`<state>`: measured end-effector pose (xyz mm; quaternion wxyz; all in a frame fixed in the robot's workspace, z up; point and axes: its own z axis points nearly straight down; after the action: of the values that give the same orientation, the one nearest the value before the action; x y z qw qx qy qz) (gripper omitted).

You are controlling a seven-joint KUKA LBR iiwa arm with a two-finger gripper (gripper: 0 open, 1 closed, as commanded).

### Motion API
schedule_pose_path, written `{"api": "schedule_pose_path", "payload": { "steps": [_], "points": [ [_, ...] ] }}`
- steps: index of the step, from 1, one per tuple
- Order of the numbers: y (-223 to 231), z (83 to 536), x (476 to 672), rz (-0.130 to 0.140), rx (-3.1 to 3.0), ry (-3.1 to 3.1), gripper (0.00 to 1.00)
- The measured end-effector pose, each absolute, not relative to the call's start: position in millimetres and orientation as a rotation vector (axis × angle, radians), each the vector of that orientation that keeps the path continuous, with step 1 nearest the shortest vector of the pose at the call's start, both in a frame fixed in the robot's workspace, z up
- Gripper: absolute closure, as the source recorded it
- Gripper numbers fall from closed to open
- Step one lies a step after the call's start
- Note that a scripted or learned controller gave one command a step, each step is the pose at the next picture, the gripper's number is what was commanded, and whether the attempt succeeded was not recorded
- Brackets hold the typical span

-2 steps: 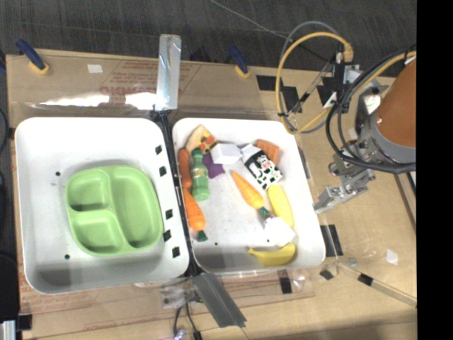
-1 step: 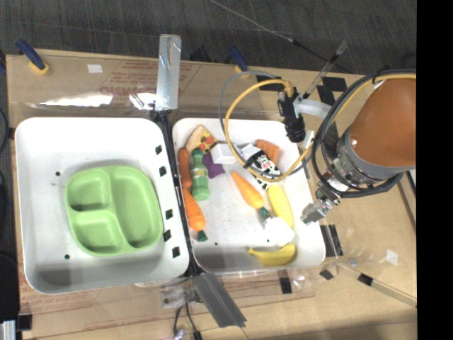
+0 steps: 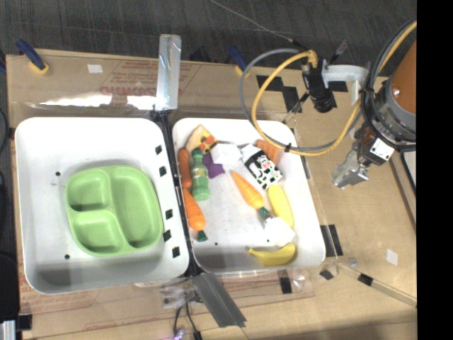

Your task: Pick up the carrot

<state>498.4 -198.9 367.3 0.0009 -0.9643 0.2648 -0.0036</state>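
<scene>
Claw (image 3: 350, 172) poised over bare bench (image 3: 368, 225), right of the right bin (image 3: 311, 211), nothing gripped; open or clenched impossible to tell. Grey arm (image 3: 393, 112) behind it at the right edge. Carrot (image 3: 247, 189) lying diagonally mid-bin, well apart, hemmed by green bottle (image 3: 200, 181), cow-patterned carton (image 3: 260, 170), bananas (image 3: 273, 255). Green divided plate (image 3: 113, 209) in the left bin (image 3: 28, 190).

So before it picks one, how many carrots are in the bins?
3, all in the right bin: one carrot along its left wall, one carrot mid-bin, one carrot near its far right. Clutter may hide more.
</scene>
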Motion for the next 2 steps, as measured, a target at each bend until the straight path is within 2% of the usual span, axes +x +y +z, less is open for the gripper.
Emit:
{"api": "schedule_pose_path", "payload": {
  "steps": [1, 2],
  "points": [
    [-208.3, 332.5, 514.9, -0.010, -3.118, 0.344, 1.00],
    [-204.7, 344.5, 517.9, -0.028, -3.112, 0.335, 1.00]
  ]
}}
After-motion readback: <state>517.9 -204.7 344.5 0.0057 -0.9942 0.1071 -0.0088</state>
